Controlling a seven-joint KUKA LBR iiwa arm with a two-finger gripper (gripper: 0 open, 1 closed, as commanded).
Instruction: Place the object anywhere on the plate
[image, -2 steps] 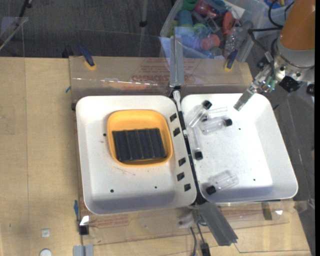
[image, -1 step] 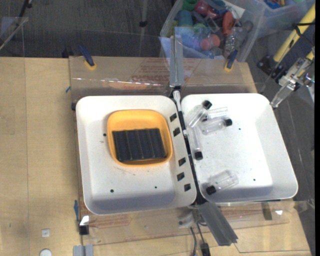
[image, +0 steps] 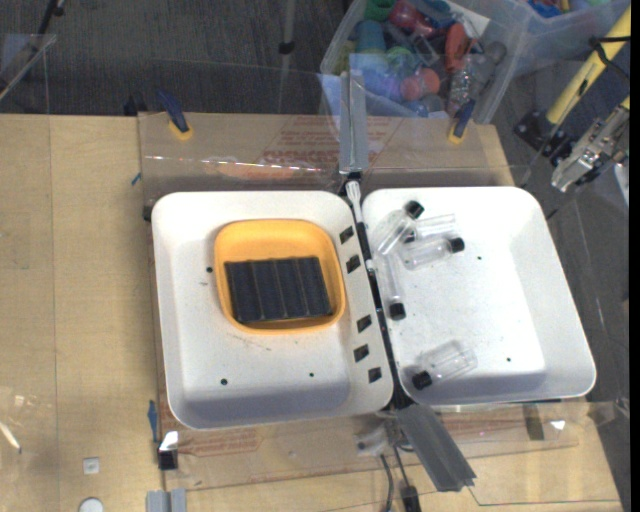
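Pale wooden worktop (image: 70, 250) underneath, dark floor beyond its far edge. Two shallow white bins side by side upon it: left bin (image: 190, 370) and right bin (image: 520, 300), parted by a narrow divider (image: 372, 290) bearing a row of small black tabs.

In the left bin, an orange plate (image: 235, 240) with rounded corners, set toward the far half. On the plate, a dark ribbed slab (image: 278, 290), lying flat and wholly within its rim.

In the right bin, clear vials with black caps:
- two (image: 432, 247) crossed or touching near the far left corner
- one (image: 392, 300) close against the divider
- one (image: 445, 360) alone near the front left

All well apart from the plate, with the divider between.

Behind the bins, a clear plastic sheet (image: 280, 150) held by blue clamps (image: 178, 122). Farther back, a transparent tote (image: 430, 50) crammed with coloured oddments. At the front, a grey metal bracket (image: 435, 450) jutting out under the bins' seam.

Pincer (image: 585, 165) off at the right, beyond the right bin's far corner — above neither bin, well away from vials and plate. Too small and blurred there: cannot tell whether spread or pressed together.
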